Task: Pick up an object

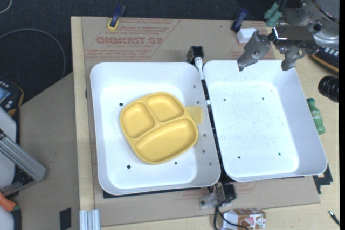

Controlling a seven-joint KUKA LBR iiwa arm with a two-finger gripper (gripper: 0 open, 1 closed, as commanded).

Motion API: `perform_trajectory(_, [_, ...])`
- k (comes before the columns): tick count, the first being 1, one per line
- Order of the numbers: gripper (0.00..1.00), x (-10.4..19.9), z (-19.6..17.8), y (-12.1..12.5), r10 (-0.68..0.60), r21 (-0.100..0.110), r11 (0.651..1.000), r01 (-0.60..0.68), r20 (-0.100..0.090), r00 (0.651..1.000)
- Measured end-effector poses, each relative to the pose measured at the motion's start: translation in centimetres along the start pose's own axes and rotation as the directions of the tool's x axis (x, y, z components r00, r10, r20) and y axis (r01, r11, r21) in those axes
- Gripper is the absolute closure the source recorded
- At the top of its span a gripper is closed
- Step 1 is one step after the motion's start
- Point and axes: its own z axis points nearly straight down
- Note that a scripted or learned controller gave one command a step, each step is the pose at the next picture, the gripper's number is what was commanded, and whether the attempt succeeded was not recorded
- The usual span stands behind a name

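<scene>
Up at the far edge of the right bin (302, 132), the gripper (269, 57) hangs with its 2 fingers (251, 55) spread apart, nothing between them. Well away to its left and nearer the camera, a yellow plate (158, 126) with 3 compartments lies flat in the left bin (108, 153). A black clip (195, 54) sits between both bins' far corners.
</scene>
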Motion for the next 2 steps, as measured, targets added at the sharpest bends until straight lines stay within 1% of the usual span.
perform_trajectory(1, [1.0, -0.4, -0.4, 0.0, 0.008, 0.011, 1.0, -0.008, 0.003, 1.0])
perform_trajectory(2, [1.0, 5.3, 8.7, -0.2, 0.003, 0.026, 1.0, -0.003, 0.004, 1.0])
